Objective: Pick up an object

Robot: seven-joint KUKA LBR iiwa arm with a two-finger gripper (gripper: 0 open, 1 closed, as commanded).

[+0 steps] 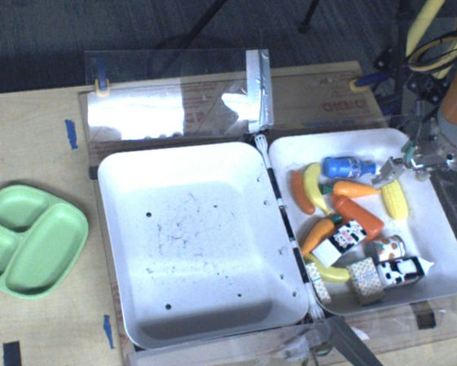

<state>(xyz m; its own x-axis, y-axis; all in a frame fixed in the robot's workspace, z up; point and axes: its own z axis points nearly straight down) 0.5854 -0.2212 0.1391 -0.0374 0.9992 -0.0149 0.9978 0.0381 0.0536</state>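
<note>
The right bin (455, 263) holds a pile of toy food. In it lie a blue bottle (348, 166), a yellow banana (314, 188), an orange carrot (352, 190), a yellow corn cob (394, 198), a second carrot (317, 232), a cow-patterned box (349, 235), a roll of tape (367, 279) and a black-and-white carton (402, 270). My gripper (396, 168) reaches in from the right edge and hangs over the bin's upper right part, just above the corn and beside the blue bottle. Nothing shows between its tips.
The left bin (180, 157) has only faint scuff marks on its floor. A green divided plate (27, 240) rests on the bench at the far left. A clear plastic panel (172, 102) stands behind the bins. Cables and a yellow hose (431, 7) hang at the upper right.
</note>
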